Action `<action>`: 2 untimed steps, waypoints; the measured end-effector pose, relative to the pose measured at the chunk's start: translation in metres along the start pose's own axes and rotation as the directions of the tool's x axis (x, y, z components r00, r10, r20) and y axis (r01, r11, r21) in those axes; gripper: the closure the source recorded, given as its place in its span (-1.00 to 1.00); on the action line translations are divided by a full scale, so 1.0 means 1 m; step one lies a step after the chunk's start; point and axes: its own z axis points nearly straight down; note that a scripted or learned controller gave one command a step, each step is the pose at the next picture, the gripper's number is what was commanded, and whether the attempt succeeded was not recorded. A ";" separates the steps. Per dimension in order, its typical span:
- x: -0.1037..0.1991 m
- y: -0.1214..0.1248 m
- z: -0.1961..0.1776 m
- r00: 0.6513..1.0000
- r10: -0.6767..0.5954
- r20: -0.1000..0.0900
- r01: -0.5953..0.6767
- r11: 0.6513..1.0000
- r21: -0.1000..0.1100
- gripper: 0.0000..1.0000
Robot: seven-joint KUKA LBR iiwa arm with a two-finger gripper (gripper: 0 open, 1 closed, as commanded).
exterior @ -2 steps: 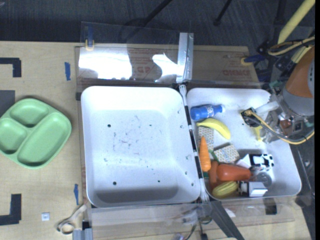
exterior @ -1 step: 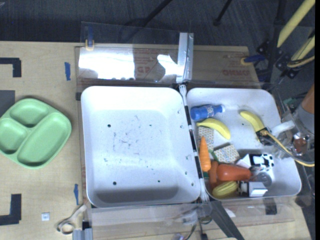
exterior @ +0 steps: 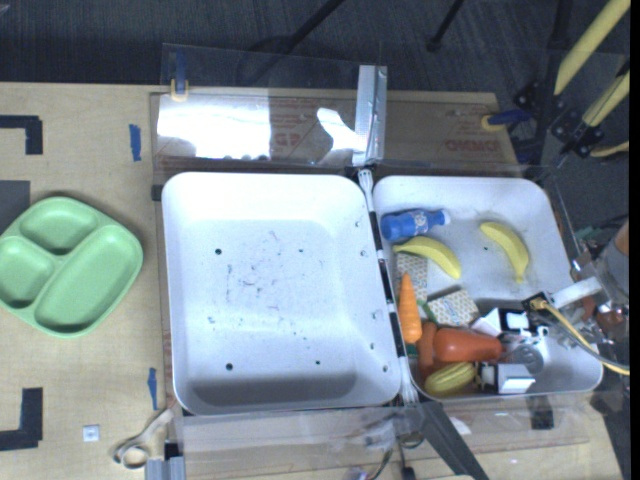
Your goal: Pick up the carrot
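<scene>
Camera view, live: the slim orange plastic carrot is spotted in the right-hand shallow white bin, pressed close against that bin's left wall, just beside the divider shared with the left-hand white bin. Its long axis is run almost straight up and down the picture, parallel to that wall.

The gripper is found low in the same bin, towards the near-right corner, so the carrot is placed to its picture-left and a little farther from the camera. Only 1 arm is in play, reached in from the right edge with the wrist dropped close to the bin floor. Whether the gripper is spread or closed cannot be told from this angle, and nothing is seen held in it.

A stubby red-orange toy vegetable is lodged squarely between gripper and carrot, apparently touching the carrot's near end. A yellow-green rounded piece is tucked just beside it at the near rim, and a grey patterned block is set just right of the carrot. 2 yellow plastic bananas and a blue bottle are kept at the far side.

A traverse to picture-left over the red-orange piece is judged necessary, with the closing line set across the carrot's length. Little room is left on the wall side, so a miss or a wrong grab is a real risk.
</scene>
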 end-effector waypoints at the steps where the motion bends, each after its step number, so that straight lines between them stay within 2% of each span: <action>1: 0.000 0.001 -0.019 1.000 0.017 -0.001 -0.017 1.000 -0.001 1.00; 2: 0.000 0.000 -0.009 1.000 0.017 0.000 -0.017 1.000 0.000 1.00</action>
